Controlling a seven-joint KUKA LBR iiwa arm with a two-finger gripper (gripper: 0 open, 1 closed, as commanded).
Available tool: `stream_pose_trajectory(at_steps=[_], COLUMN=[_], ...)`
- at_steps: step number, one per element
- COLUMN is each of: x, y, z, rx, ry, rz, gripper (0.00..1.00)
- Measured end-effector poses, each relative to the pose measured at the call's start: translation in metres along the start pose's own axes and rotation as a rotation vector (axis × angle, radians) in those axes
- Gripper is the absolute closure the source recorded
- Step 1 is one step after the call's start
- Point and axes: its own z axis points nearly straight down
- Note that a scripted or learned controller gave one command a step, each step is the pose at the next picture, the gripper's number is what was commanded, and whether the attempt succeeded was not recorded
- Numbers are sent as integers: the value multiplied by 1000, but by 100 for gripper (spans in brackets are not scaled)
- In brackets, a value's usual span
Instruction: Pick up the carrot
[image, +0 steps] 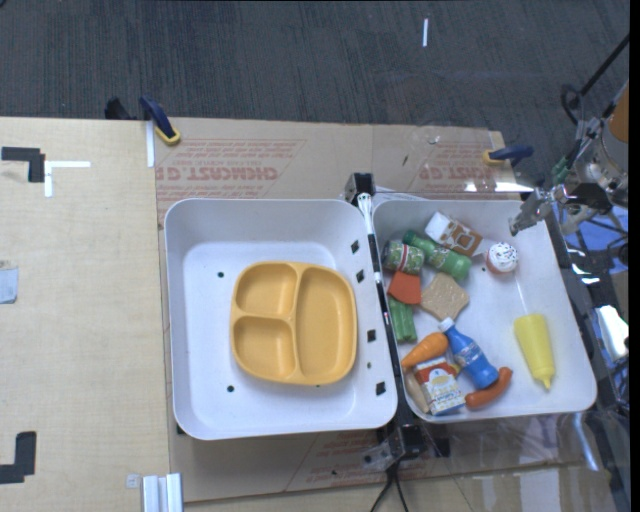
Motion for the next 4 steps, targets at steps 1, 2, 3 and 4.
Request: stream_pose_trajectory(at_steps=[1,2,3,4], x=[-5,-1,56,96], y=[-65,-106,-63,-124], z=[50,136,73,135], rx=[-2,0,-3,-1], ry=[-1,10,-1,1], rz=[-148,-289,-233,-163], gripper=[0,0,0,0])
